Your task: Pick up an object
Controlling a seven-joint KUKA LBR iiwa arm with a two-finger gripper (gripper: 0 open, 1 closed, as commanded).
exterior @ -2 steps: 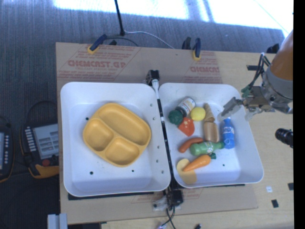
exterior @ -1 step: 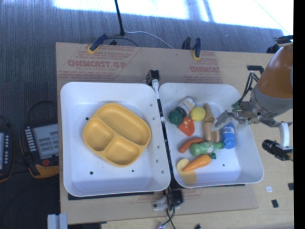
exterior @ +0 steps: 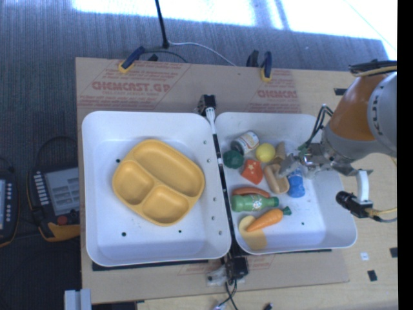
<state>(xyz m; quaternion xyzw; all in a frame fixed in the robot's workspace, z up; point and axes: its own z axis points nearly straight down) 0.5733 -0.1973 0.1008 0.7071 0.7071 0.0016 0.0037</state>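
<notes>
A grey-and-orange arm's gripper [exterior: 292, 166] hangs low in the right bin [exterior: 335, 234], just above a blue cup [exterior: 296, 186] and beside a hot dog [exterior: 275, 177]; whether its pincer is released or clenched cannot be told.

The right bin [exterior: 335, 231] holds a crowd of toy foods, all on the left side of the gripper [exterior: 292, 168]. Nearest, touching its tip, lie a blue cup [exterior: 295, 186] and a tan hot dog bun [exterior: 276, 178]. Beyond them are a yellow lemon [exterior: 265, 152], a tin can [exterior: 245, 141] on its side, and a red strawberry [exterior: 252, 171]. Below the gripper lie a green bottle [exterior: 253, 203] and an orange carrot [exterior: 265, 219], both flat.
</notes>
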